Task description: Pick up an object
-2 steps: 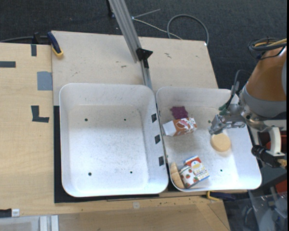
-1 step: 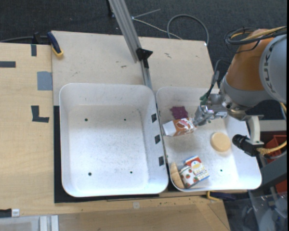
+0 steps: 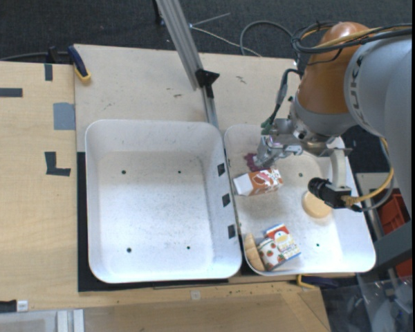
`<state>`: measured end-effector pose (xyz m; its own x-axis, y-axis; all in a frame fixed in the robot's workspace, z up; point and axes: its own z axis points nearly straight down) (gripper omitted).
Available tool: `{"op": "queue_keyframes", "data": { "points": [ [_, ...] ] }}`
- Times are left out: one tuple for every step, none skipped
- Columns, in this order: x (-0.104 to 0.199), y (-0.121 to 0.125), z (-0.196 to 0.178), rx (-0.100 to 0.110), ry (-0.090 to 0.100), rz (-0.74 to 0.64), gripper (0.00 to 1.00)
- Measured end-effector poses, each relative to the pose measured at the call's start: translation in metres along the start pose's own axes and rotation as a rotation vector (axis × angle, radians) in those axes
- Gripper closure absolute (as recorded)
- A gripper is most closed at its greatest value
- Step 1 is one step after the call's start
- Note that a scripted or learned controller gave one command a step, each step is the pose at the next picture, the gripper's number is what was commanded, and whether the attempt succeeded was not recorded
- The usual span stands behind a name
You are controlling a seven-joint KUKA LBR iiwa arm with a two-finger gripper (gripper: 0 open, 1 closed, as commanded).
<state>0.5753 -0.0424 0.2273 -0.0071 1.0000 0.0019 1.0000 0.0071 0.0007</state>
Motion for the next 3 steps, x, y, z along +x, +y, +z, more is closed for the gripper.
{"op": "queue_keyframes", "data": {
  "points": [
    [0.041, 0.017, 0.005, 0.002, -0.002, 0.001, 1.00],
    [0.091, 0.030, -0.006, 0.000, 0.000, 0.000, 1.00],
    [0.141, 0.053, -0.012, 0.000, 0.000, 0.000, 1.00]
  ]
}}
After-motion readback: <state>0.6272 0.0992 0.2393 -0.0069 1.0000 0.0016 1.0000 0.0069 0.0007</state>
